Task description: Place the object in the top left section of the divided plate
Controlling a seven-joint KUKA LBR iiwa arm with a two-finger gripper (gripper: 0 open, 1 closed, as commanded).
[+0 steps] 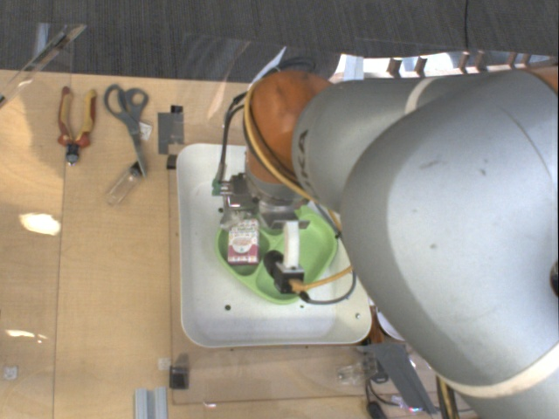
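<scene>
1. Packet (243,243), small, with a red and white label, sits at the left side of the green divided plate (321,250), just under the robot's wrist hardware.
2. Whether it rests flat in a section or hangs a little above it, I can't make out from here; the section walls under it are mostly covered.
3. The gripper (259,219) stands right over the packet, touching it or nearly so. I cannot tell whether it grasps the packet or has let go, since the wrist blocks that part.
4. The plate lies in the white bin (203,312), toward its middle and right.
5. The grey arm (437,199) with its orange band (278,116) leans in over the bin and hides much of the plate's right side.
6. Out on the wooden bench to the left lie scissors (131,116) and red-handled pliers (73,122), well apart from the bin.
7. My reading: this is the placing step, with the packet over the plate's left part.
8. The next move calls for making sure the packet is inside the top left section, then letting go and lifting straight up without dragging it.
</scene>
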